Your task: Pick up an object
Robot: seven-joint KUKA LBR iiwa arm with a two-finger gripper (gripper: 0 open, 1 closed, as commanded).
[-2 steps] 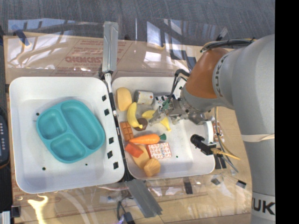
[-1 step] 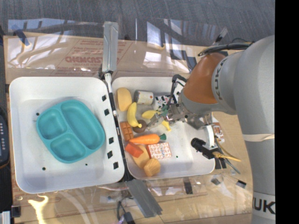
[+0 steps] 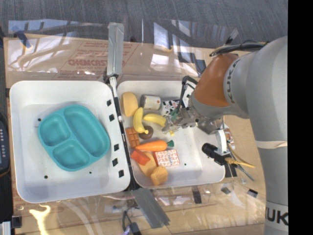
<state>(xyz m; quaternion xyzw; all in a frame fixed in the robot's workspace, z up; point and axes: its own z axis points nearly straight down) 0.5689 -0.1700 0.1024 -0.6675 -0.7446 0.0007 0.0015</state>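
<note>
Two shallow white plastic bins sit side by side on the bench. The left bin [image 3: 19,131] carries a turquoise three-compartment plastic plate [image 3: 73,137], lying flat near its middle. The right bin [image 3: 195,170] holds the toy food, crowded toward its 9 o'clock wall, probably because nothing has yet spread it out.

A pair of yellow toy bananas [image 3: 145,120] lies near the bin's centre, with a pale yellow oblong piece [image 3: 129,103] at its 11 o'clock and a small cream cylinder [image 3: 151,102] at its 1 o'clock. An orange toy carrot with a green top [image 3: 154,145] lies crosswise at the bananas' 6 o'clock, and a red-patterned square block [image 3: 167,157] sits just beyond it.

The grey arm with its orange band comes in from 3 o'clock, and the two-finger gripper [image 3: 172,120] is low in the right bin, just beside the bananas' 3 o'clock tip. Whether its jaws are spread or pressed together cannot be told; the wrist hides them. The bananas look the likeliest target, being nearest.
</note>
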